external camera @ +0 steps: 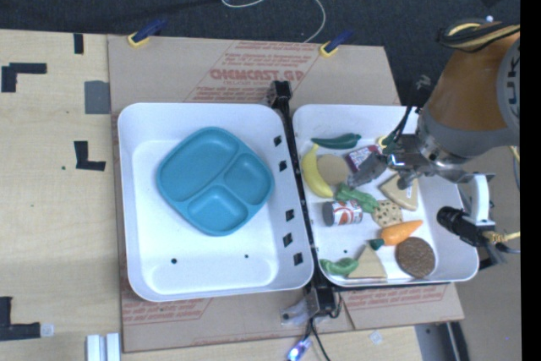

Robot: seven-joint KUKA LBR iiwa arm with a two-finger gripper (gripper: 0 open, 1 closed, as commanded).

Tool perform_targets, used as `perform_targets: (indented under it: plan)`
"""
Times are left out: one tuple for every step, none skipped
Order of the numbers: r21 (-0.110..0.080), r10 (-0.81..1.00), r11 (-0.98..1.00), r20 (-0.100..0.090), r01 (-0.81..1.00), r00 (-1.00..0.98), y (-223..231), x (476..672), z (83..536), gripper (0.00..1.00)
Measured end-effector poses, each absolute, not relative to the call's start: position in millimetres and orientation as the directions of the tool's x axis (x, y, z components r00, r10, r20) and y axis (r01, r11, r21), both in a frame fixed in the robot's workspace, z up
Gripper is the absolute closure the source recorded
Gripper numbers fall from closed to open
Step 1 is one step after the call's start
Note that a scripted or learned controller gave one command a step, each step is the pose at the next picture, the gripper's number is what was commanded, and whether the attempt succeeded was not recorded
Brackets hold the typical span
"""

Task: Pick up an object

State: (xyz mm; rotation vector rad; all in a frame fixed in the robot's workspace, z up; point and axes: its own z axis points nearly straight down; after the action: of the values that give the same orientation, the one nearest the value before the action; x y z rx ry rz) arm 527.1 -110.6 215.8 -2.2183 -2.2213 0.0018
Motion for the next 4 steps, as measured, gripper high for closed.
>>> perform_targets:
  plan:
    - [-0.003,1.0,0.003,0.002,1.0,-0.002,-110,527.1,225,1.0]
    - [-0.007,1.0,0.003,0.002,1.0,-0.003,-71,524.6,181,1.0]
    - [0.002,1.0,0.004,0.0,1.0,-0.004,-48,550.2,218,1.0]
    - [0.008,1.0,0.01,0.003,1.0,-0.01,20,511.3,338,1.0]
